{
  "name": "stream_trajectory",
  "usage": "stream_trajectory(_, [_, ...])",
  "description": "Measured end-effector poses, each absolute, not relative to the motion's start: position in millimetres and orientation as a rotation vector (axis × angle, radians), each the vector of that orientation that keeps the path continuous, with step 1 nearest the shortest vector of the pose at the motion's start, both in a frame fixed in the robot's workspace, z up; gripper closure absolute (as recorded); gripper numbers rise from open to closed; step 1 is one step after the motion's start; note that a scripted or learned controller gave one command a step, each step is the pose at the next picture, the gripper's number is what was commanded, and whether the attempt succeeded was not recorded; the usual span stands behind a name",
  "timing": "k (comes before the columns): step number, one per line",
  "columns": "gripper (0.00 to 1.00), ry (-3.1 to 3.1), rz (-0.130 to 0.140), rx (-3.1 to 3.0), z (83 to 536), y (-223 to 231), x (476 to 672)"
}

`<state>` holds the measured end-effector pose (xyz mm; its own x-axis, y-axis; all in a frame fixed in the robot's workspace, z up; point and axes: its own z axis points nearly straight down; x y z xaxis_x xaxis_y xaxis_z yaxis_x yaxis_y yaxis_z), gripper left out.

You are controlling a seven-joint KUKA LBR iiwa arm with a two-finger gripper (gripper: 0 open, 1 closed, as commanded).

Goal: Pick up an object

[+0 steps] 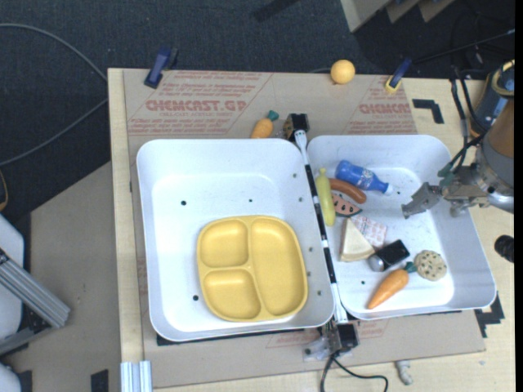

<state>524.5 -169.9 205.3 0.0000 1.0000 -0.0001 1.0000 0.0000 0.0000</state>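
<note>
The right bin (466, 243) holds several toy foods. A blue bottle (360, 175) lies at its back, with a red sausage (348, 192) and a watermelon slice (348, 208) in front of it. A yellow banana (326, 199) lies along the left wall. Nearer the front are a pale cheese wedge (355, 242), a black block (393, 253), a cookie (430, 265) and an orange carrot (386, 288). My gripper (421, 200) hangs over the right part of this bin, to the right of the bottle and above the cookie, with nothing visibly held.
A yellow divided plate (252, 266) lies in the left bin (163, 178). Outside the bins, an orange ball (343, 72) and a small orange toy (263, 127) rest on the bench near the back. Blue clamps (158, 69) grip the back edge.
</note>
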Motion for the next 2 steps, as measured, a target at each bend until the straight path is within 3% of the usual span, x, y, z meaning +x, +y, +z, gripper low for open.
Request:
stream_trajectory(1, [0.0,2.22,0.005,2.218,92,-124,551.5])
stream_trajectory(2, [0.0,2.215,0.012,2.216,89,-148,516.7])
